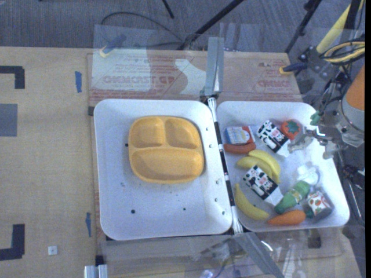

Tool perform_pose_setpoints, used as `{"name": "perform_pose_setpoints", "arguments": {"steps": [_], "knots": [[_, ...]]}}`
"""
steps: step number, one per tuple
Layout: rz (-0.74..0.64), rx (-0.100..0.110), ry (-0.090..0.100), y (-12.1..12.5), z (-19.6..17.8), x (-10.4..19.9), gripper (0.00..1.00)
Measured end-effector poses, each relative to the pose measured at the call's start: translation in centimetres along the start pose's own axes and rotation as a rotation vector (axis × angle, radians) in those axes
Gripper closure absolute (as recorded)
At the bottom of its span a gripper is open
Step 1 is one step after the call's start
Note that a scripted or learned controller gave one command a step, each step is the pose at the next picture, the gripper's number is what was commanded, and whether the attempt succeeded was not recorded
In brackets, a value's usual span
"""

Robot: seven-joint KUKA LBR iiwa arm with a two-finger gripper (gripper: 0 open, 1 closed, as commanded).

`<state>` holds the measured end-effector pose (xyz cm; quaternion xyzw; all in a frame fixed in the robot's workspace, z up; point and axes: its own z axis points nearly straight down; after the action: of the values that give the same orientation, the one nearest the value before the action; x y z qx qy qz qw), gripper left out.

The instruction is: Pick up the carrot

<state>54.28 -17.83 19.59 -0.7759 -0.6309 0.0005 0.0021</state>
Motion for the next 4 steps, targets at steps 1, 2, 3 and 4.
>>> {"name": "perform_pose_setpoints", "arguments": {"steps": [1,2,3,4], "knots": [[-0.002,-0.002,0.0,0.1,-1.0,0.1,1.0],[-0.003,-0.005,-0.003,0.0,-10.3,-3.9,1.0],[0.268,0.0,-0.001,-2.3,-9.7,-3.8,1.0],[0.832,0.002,-0.001,-0.1,-4.1,-2.5,1.0]]}}
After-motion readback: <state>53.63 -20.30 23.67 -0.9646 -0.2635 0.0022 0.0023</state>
